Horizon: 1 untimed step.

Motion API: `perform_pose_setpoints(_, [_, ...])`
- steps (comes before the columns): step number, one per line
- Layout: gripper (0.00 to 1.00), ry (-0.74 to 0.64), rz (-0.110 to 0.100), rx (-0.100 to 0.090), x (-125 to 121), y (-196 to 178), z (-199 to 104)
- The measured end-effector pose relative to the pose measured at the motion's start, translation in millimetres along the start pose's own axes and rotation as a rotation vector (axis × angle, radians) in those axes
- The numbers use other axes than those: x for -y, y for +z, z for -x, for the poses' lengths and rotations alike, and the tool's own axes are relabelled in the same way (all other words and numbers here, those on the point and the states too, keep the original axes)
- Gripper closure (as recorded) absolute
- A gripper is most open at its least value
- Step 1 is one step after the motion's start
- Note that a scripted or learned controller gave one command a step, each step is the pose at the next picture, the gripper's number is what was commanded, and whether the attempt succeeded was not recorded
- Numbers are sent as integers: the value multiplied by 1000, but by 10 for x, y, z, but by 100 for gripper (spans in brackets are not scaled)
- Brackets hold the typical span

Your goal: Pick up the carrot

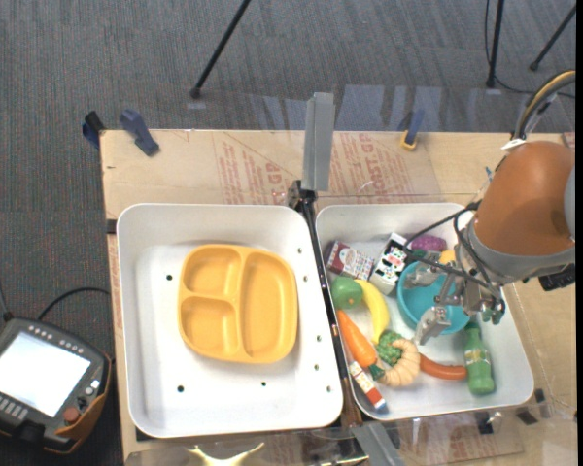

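The carrot (356,338), orange with a green top, lies slanted near the left wall of the right bin (520,362), beside a yellow banana (374,304). My gripper (445,320) hangs over the middle of the right bin, above the rim of a teal bowl (418,299), roughly a hand's width to the right of the carrot. Its fingers are spread apart with nothing between them. The arm's orange band (525,197) sits above it at the right.
The right bin also holds a green bottle (479,357), a pumpkin-like toy (400,359), a red-orange sausage shape (442,367), a marker (366,386), small boxes (355,258) and a purple item (429,243). A yellow divided plate (238,302) lies in the left bin (146,260).
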State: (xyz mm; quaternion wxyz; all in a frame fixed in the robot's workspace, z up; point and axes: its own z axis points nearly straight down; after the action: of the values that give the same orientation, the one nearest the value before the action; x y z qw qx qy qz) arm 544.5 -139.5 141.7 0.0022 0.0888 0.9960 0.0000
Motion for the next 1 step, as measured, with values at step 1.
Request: perform_pose_setpoints(1, [0,-89,0,11,-420,474,-428])
